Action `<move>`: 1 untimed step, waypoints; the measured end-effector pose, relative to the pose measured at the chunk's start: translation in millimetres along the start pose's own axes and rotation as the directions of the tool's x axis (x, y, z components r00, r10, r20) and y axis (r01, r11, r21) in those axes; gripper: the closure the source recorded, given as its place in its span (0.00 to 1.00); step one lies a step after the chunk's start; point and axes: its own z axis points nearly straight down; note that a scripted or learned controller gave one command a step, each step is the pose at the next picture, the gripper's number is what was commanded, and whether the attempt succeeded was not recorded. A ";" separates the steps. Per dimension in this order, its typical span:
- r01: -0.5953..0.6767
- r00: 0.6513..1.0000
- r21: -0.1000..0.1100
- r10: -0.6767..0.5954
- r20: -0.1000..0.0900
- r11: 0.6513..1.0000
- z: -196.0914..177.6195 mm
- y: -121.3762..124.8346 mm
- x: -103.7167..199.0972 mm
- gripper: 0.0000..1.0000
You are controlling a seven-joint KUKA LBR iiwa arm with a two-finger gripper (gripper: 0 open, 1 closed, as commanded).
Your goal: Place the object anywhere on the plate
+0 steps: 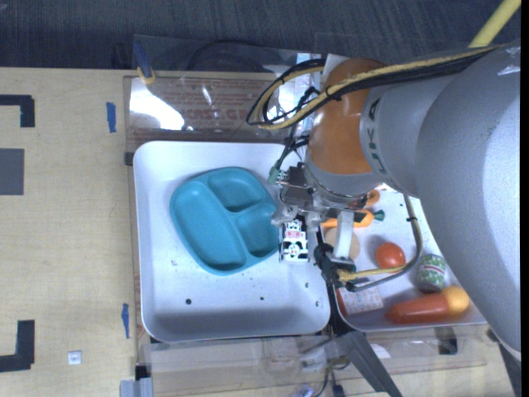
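On wooden bench (58,246), two white bins (157,296)

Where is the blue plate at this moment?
The blue plate lies in the left white bin, toward its upper middle, with the gripper at its right edge.
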 end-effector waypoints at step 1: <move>-0.071 0.997 -0.014 0.071 -0.007 0.997 52.1 82.1 86.8 1.00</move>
